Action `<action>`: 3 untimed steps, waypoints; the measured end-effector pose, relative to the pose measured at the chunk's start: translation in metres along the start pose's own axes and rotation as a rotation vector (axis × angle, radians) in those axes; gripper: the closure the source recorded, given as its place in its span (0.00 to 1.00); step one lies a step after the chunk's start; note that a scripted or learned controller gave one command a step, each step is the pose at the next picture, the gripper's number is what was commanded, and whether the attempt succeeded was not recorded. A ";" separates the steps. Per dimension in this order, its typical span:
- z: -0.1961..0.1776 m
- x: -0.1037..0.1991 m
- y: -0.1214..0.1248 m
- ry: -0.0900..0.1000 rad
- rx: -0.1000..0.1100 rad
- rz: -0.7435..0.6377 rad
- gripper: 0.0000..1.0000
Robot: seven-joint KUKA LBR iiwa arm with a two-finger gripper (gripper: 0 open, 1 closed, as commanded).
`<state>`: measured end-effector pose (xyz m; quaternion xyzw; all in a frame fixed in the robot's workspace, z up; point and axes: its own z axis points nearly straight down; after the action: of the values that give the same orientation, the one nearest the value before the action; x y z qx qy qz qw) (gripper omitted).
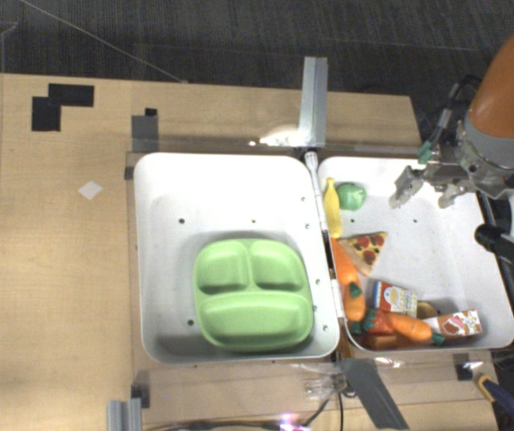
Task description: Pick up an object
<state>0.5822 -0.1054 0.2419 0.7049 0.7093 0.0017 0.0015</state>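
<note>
Hand: your hand point(426, 185) hangs over the right bin's point(437, 241) far right corner, fingers spread open, nothing between them.
Targets: the toys crowd that bin's left wall and near edge, with a green ball point(350, 195) and yellow piece point(331, 206) at the far left, a pizza slice point(367, 250) mid-bin, and carrots point(408, 327) and cartons point(455, 323) near the front.
Left bin: a green tray point(253, 292) sits alone toward its near edge.
Risk: descend straight from here and you likely close on bare bin floor.
Risk: the near-edge pile is tightly packed, so your fingers may jam or nudge neighbours.
Risk: the flat pizza slice could slip.
</note>
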 end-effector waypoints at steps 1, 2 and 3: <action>0.088 0.010 0.024 0.000 0.000 -0.083 0.00; 0.138 0.007 -0.009 -0.001 -0.004 -0.317 0.00; 0.140 0.009 -0.011 -0.012 -0.029 -0.400 0.00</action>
<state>0.5721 -0.0964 0.1021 0.5498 0.8351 0.0073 0.0163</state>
